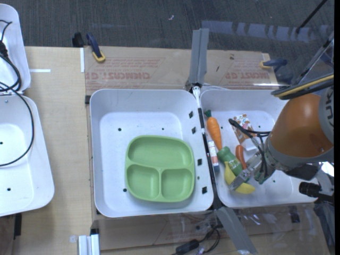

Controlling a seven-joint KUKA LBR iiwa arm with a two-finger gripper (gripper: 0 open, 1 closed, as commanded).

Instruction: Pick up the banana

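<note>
The gripper (pixel 248 177) is low in the right bin (pixel 276 196), near its front edge, directly over the banana (pixel 238 183) — whether it pinches the fruit, I cannot tell. Lifting appears not yet done.

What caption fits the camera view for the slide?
KUKA gripper down over the banana in the right bin; green divided plate in the left bin.

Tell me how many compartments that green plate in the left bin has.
3. On the green plate, one long compartment runs along the far side, and two smaller ones sit nearer the camera, left and right.
</note>
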